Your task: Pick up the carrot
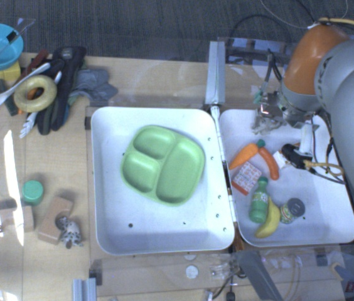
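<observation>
Gripper [266,119] low over back of right bin [327,231]; you can't tell whether it grips anything, tip too small and cluttered. Carrot [244,156] lies in same bin, just in front of gripper, slanted, thick end toward gripper, tip toward divider, beside red sausage-like toy [269,163], above small box [246,178]. Likely light, stiff, smooth plastic, may slip; take it across thick middle. Arm [346,74] reaches in from right, orange band [309,52] above wrist, wrist bent downward.

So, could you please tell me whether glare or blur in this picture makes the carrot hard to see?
In the camera view, the carrot is evenly lit and reasonably sharp in the right bin; the glare lies far off, as pale streaks on the bench at the left; the gripper is soft and cluttered, its outline hard to read.
</observation>
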Motion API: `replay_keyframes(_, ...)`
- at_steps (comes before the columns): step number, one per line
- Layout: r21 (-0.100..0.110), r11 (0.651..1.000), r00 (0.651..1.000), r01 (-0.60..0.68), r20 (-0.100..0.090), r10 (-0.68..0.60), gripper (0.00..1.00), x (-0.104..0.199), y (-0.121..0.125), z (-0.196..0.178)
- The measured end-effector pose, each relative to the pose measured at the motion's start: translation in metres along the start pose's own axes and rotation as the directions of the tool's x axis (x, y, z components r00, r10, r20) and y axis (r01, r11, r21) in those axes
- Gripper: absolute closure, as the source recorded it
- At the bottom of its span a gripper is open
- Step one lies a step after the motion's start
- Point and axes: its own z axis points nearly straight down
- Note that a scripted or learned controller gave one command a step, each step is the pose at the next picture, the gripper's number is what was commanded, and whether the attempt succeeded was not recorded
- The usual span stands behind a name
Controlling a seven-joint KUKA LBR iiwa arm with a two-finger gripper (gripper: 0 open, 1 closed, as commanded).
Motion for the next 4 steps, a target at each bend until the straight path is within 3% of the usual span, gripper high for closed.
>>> replay_keyframes(1, 0.001, 1.0, 1.0, 0.001, 0.0, -0.001, 0.0, 0.0, 0.0, 0.0)
replay_keyframes(2, 0.025, 0.99, 0.991, -0.135, 0.006, 0.135, 0.0, -0.014, -0.074, 0.025)
replay_keyframes(3, 0.016, 0.991, 0.991, -0.134, 0.003, 0.134, 1.0, -0.012, -0.07, 0.012)
replay_keyframes(4, 0.028, 0.999, 0.999, -0.045, 0.003, 0.045, 1.0, 0.045, -0.153, -0.076)
